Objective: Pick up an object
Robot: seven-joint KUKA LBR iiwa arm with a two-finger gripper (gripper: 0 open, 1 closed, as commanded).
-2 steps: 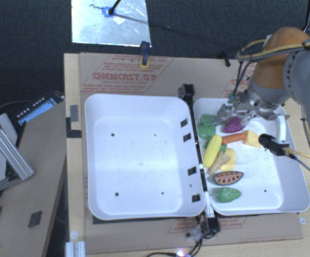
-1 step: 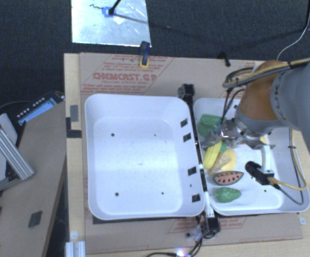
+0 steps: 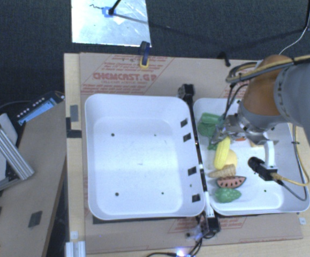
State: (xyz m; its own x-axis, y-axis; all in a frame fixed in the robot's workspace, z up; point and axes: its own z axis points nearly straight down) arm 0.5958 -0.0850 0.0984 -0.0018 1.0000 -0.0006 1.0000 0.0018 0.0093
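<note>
Over the right bin, the pincer hangs low at the upper end of the yellow banana, probably lined up to take it; wide or narrow, I cannot tell. A watermelon slice lies near.

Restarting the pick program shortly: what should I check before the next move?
1. Targets in the right bin: ok, several lie there.
2. Gripper over that bin: ok, beside the yellow piece.
3. Anything held: cannot tell.
4. Watermelon slice free of neighbours: not ok, crowded between tan piece and green piece.
</note>
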